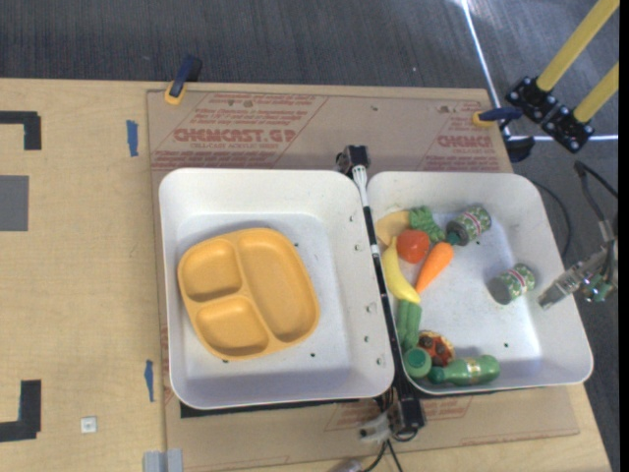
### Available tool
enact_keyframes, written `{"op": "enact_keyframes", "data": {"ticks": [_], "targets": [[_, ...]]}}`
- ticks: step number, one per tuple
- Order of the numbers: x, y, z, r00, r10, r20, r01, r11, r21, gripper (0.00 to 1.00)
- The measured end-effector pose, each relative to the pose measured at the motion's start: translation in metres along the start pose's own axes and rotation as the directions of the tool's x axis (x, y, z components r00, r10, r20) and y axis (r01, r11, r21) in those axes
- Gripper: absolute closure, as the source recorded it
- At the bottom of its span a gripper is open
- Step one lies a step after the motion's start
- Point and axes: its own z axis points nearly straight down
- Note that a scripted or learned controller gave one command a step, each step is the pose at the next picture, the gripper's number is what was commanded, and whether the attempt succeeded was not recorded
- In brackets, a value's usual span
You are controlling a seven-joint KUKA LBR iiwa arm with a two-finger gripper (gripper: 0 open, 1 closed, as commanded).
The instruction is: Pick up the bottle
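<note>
Plainly the pick has not yet begun: the jaws (580, 285) sit at the right rim of the right bin (550, 357), outside the cluster of toys, and whether they are released or clenched I cannot tell, since the metal there is small and blurred. Taking things from largest down, the table (69, 264) runs well off to the jaws' far side, and the cardboard sheet (246, 131) under the bins carries red print reading "CHEMCAST GP", repeated in part toward the right. Beyond the right bin from the jaws lies the left bin (187, 205) with a yellow divided plate (248, 291) in it. The bottle (465, 370), green with a yellowish band whose label cannot be read, lies on its side against the near wall of the right bin, diagonally toward the camera and inward from the jaws. Nearer to them rests a small green can (514, 282), with a second can (470, 224) further in; a carrot (434, 265), tomato (413, 245) and banana (397, 275) crowd the far wall. By my judgement the next move calls for travelling over the bottle, aligning across its narrow width, then descending.
</note>
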Motion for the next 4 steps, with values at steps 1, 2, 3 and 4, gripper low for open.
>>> {"op": "enact_keyframes", "data": {"ticks": [1, 2, 3, 4], "targets": [[-0.002, 0.001, 0.106, 0.996, -0.088, 0.005, 0.088, 0.996, -0.004, 1.0], [-0.002, 0.0, -0.007, 0.914, -0.405, 0.005, 0.405, 0.914, -0.001, 1.0], [-0.002, 0.001, 0.106, 0.844, -0.536, 0.006, 0.536, 0.844, -0.001, 1.0], [-0.001, 0.0, 0.017, 0.743, -0.669, 0.005, 0.669, 0.743, 0.0, 1.0]]}}
